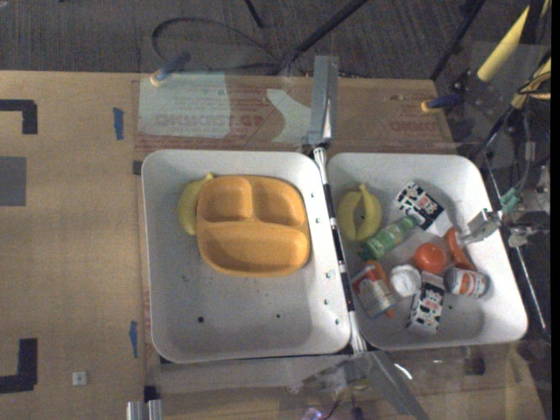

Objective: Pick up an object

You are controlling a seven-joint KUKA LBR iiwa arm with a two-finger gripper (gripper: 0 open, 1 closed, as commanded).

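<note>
Nearest the camera in the right bin [503, 318] lie a cow-patterned carton [427, 303], a can [374, 290], a white lid [404, 280], a small jar [466, 282] and an orange cup [430, 257], close together. Beyond them sit a green bottle [390, 235], a yellow banana [360, 214] and a second cow carton [418, 204]; the claw [480, 225] hovers at the right rim, whether apart or together I cannot tell. The left bin [166, 313] holds an orange divided plate [253, 224] overlapping another banana [189, 206]

A tan wooden bench [79, 234] (marked with blue tape strips [118, 122] and black corner marks [22, 116]) bears two shallow white plastic bins, left [166, 322] and right [499, 313], touching side by side.
</note>
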